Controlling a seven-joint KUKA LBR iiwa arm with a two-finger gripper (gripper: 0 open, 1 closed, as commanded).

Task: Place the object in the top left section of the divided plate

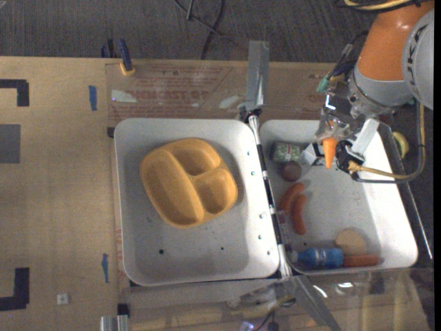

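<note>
Carrot [329, 151], small and orange, hung upright between the fingers of the gripper [331, 143], pinched near its upper end, above the right bin [386, 219]. The yellow divided plate [188, 181] lay in the left bin [138, 254], well apart. Risk judged: the narrow pinch could slip in transit across the bin walls, or release could land in the wrong compartment.

Faint reddish printing on the cardboard sheet [180, 88] behind the bins (too blurred to read); part of black lettering on the arm [417, 47], cut off.
</note>
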